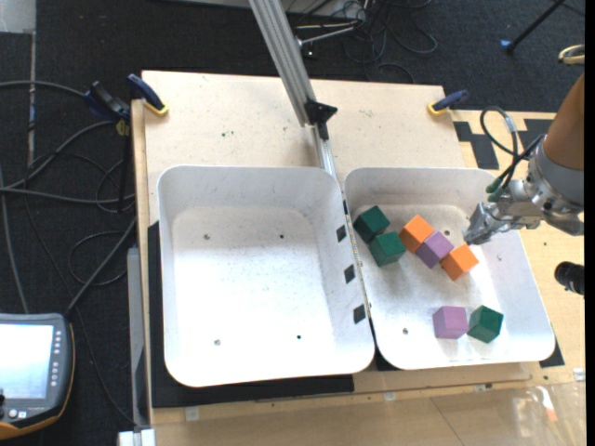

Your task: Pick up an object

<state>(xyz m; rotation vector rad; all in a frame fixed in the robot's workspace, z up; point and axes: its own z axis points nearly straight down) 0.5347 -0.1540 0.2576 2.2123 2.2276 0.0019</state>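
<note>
- Two shallow white bins were seen side by side on a pale bench (242, 119); the left bin (251, 268) and the right bin (521, 286) met along a shared middle edge.
- Seven blocks were counted in the right bin, all in its inner and middle part.
- A dark green cube (372, 220) was placed nearest the dividing edge, with a second green cube (388, 247) touching it just below.
- An orange cube (417, 230) was set just to the right of those two, and a purple cube (434, 248) was pressed against its lower right side.
- A second orange cube (459, 261) was found touching that purple cube, on its right.
- Nearer the front wall, well apart from the cluster, a second purple cube (450, 321) and a third green cube (485, 323) were laid touching each other.
- The gripper (476, 232) was lowered into the right bin from the right, its tip just above and beside the second orange cube.
- How the gripper stood, wide or narrow, could not be told from the view, and no block was seen to be held.
- The grey arm (558, 179) was seen extending over the bin's right wall.
</note>
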